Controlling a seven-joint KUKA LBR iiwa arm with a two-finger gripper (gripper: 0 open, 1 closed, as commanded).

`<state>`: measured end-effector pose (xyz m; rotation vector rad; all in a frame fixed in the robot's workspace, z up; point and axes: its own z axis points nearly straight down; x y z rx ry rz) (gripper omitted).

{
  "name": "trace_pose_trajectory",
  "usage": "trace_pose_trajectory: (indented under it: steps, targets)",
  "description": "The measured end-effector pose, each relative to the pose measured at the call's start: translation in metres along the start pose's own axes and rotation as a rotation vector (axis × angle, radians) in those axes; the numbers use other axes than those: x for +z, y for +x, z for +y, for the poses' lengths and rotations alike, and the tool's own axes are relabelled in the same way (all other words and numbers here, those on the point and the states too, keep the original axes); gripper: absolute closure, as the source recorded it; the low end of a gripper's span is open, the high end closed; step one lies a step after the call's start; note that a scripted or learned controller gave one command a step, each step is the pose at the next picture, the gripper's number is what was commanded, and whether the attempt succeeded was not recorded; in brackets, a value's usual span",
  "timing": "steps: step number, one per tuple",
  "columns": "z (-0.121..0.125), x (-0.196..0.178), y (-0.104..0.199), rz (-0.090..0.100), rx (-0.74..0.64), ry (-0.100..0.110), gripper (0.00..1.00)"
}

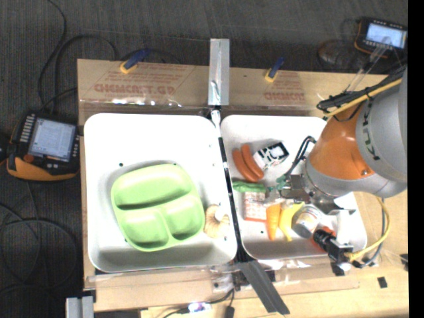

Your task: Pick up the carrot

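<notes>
Lying in right bin (233, 132): carrot (272, 221), beside banana (288, 220)

We see two bins (152, 128) of smooth white plastic with a soft sheen; the green divided plate (158, 205) in the left one looks like matt plastic; the carrot (273, 221) shows a glossy orange skin; the arm's band (336, 152) is shiny orange, its casing smooth grey; the backing board (142, 85) at the upper edge looks like brown cardboard.
</notes>
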<state>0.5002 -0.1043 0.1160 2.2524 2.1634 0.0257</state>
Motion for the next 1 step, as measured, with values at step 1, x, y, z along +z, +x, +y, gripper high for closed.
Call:
trace_pose_trajectory:
  steps: [1]
  targets:
    - [-0.0119, -0.0666, 0.0647, 0.003, -0.118, 0.030, 1.00]
